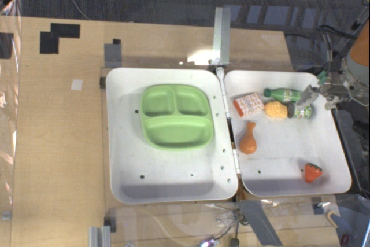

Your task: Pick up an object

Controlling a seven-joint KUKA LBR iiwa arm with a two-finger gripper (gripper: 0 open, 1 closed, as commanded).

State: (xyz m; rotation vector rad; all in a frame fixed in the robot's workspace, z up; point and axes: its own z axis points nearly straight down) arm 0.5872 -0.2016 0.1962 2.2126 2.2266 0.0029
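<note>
My gripper [304, 102] hangs low over the right bin [329, 150], at the green bottle [286, 93] beside the yellow corn [276, 109] — its opening I cannot tell. A green tray [176, 116] sits in the left bin [124, 142].

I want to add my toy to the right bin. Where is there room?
Bare floor lies in the right bin between the chicken drumstick and the strawberry, and along the front wall. The back is crowded: the red-and-white box, corn, green bottle and the gripper sit close together.
</note>
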